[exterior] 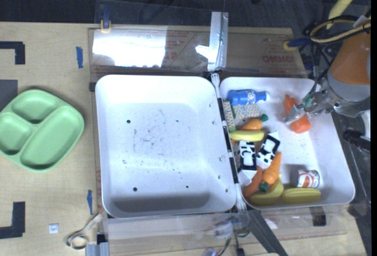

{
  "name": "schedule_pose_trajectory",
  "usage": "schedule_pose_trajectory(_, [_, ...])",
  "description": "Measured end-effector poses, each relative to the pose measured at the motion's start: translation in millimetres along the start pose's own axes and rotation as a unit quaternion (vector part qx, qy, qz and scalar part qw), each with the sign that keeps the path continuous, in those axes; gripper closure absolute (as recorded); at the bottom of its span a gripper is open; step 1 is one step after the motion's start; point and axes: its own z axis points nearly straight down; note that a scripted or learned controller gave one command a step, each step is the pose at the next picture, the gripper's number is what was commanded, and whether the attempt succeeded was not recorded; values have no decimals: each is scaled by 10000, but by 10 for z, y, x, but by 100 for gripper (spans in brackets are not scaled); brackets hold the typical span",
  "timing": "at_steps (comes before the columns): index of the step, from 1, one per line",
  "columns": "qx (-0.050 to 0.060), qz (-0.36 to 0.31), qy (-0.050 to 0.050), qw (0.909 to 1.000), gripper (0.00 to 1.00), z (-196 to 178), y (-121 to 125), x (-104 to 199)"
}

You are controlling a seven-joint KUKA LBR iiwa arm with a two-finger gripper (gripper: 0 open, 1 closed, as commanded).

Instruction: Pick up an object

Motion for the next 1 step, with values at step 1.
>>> schedule_pose_trajectory(1, [35,-37,-8,10000,100,-1084,163,901])
